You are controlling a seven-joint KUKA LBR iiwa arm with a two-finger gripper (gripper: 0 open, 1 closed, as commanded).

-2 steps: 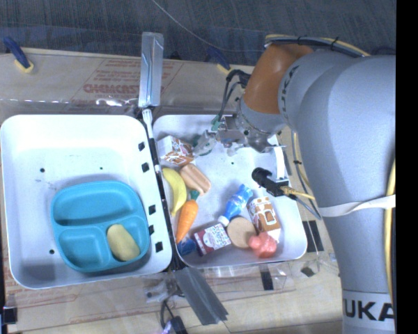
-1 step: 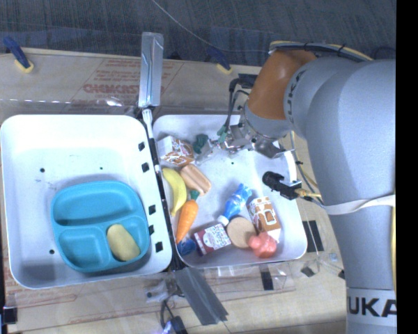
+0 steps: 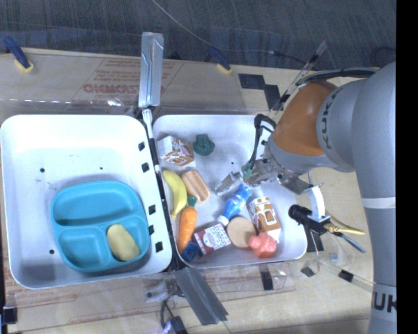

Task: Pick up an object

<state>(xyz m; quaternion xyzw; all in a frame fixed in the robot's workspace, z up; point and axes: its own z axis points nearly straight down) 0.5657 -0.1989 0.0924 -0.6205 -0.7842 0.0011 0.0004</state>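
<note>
Gripper point(image 3: 231, 181) is low in the right-hand white bin point(image 3: 216, 122), its metal tip just above the blue-and-white plastic bottle point(image 3: 235, 204); I cannot tell how far it is open, and I see nothing held in it. Candidates lie close together: a yellow banana point(image 3: 174, 192) and a tan hot-dog toy point(image 3: 196, 184) just left of the tip, an orange carrot point(image 3: 187, 227) nearer, and a small printed carton point(image 3: 264, 216) and a pink lump point(image 3: 264, 245) at the near right. I judge the bottle the nearest target; I would centre over its body, align across its narrow width, and descend straight, since its neighbours touch it and could be dragged along. Left-hand white bin point(image 3: 28, 134) holds a blue compartment tray point(image 3: 90, 204) with a yellow lemon-like piece point(image 3: 123, 242) in its near right compartment. Bench is bare board, with cables trailing far behind on dark carpet.
</note>
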